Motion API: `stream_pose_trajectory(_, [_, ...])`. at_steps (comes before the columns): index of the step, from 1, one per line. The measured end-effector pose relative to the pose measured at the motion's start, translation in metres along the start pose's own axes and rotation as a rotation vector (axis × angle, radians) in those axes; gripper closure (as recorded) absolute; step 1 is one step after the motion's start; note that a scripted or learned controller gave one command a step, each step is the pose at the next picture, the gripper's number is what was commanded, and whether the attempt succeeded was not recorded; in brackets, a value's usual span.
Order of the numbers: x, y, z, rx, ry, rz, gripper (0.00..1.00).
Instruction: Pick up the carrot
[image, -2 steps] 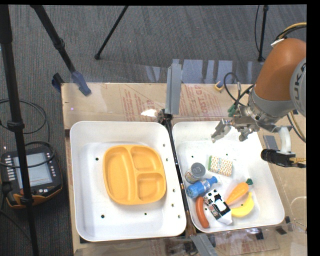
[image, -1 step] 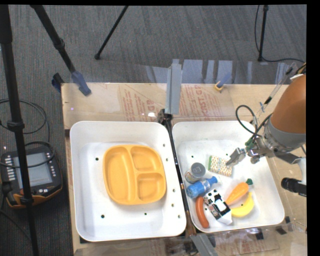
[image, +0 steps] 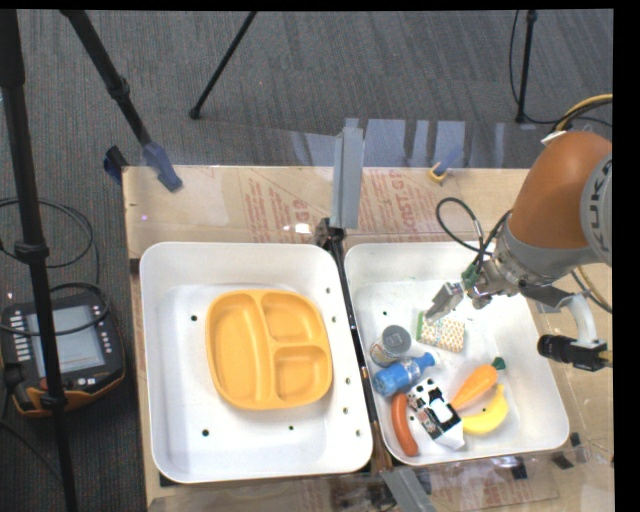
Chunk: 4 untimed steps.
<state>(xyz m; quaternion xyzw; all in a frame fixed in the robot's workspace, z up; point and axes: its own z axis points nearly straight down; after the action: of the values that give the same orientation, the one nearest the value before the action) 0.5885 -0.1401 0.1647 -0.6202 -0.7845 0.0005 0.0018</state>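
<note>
The carrot (image: 475, 384), orange with a green top, lies tilted in the right bin (image: 530, 325), resting against a yellow banana (image: 487, 414) near the front right. My gripper (image: 461, 299) hangs over the middle of that bin, up and to the left of the carrot and well apart from it. It sits just above a checked waffle-like piece (image: 444, 333). Its fingers look open with nothing between them.
Left of the carrot lie a black-and-white toy (image: 435, 411), a red sausage (image: 402, 423), a blue bottle (image: 400, 376) and a grey can (image: 396, 340). The left bin (image: 170, 300) holds a yellow divided plate (image: 268, 348). A black camera unit (image: 570, 349) sticks out by the right rim.
</note>
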Motion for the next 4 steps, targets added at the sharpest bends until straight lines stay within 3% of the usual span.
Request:
stream_pose_trajectory(1, [-0.055, -0.082, 0.079, 0.000, 0.003, -0.007, 0.00])
stream_pose_trajectory(2, [-0.056, -0.082, 0.070, 0.002, 0.005, -0.002, 1.00])
stream_pose_trajectory(3, [-0.056, -0.082, 0.070, 0.002, 0.005, -0.001, 0.00])
stream_pose_trajectory(4, [-0.044, -0.126, 0.079, -0.001, 0.001, -0.136, 0.00])
